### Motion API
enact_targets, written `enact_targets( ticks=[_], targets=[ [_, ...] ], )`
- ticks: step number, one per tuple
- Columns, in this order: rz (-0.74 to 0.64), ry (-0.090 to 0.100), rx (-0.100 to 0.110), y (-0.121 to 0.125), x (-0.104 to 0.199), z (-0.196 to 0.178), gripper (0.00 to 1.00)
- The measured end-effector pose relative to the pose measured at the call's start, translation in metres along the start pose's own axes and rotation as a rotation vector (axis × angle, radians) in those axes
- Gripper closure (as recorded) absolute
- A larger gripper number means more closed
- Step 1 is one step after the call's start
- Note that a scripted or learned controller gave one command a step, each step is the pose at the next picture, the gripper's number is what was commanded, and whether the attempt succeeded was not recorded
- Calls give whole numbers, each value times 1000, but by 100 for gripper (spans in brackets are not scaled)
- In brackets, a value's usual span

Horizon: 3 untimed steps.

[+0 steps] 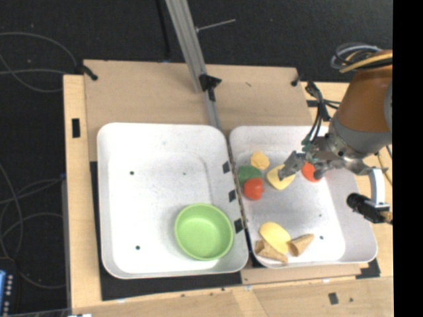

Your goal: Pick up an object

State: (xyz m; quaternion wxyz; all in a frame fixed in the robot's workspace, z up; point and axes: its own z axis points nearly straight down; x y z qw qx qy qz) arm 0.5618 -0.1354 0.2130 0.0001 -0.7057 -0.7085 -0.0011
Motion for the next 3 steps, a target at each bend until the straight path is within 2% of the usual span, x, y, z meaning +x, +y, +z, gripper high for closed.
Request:
enact_targets(
  ticks=[1,2,3],
  targets=[
    [1,0,-1,0,0,0,0],
    [6,-4,5,9,-2,55,0],
    [5,-4,6,8,-4,108,0]
  ],
)
